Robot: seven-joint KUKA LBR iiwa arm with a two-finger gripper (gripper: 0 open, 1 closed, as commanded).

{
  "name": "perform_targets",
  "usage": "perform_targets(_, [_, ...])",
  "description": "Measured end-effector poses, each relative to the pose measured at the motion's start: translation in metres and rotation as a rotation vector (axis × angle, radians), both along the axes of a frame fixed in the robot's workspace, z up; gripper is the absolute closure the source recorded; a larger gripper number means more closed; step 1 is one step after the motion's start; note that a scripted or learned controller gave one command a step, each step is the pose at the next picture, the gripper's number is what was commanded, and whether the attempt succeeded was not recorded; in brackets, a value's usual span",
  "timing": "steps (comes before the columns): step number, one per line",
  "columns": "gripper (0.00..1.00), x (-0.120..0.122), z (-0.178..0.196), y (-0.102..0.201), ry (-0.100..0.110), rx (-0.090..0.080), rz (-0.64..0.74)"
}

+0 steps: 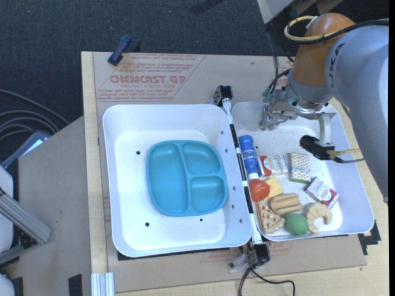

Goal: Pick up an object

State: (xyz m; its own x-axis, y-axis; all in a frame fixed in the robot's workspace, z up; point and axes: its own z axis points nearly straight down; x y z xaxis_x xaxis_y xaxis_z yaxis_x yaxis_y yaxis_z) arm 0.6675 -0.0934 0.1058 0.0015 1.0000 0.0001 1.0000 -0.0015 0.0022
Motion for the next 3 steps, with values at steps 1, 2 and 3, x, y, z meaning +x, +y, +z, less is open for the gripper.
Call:
perform_targets(1, [0.0, 0.0, 0.0, 0.0, 0.001, 0.0, 0.0])
perform_targets(2, [0.0, -0.001, -0.021, 0.0, 0.005, 0.001, 0.002])
perform_targets(3, [1.0, 0.0, -0.01, 0.001, 0.003, 0.001, 0.002])
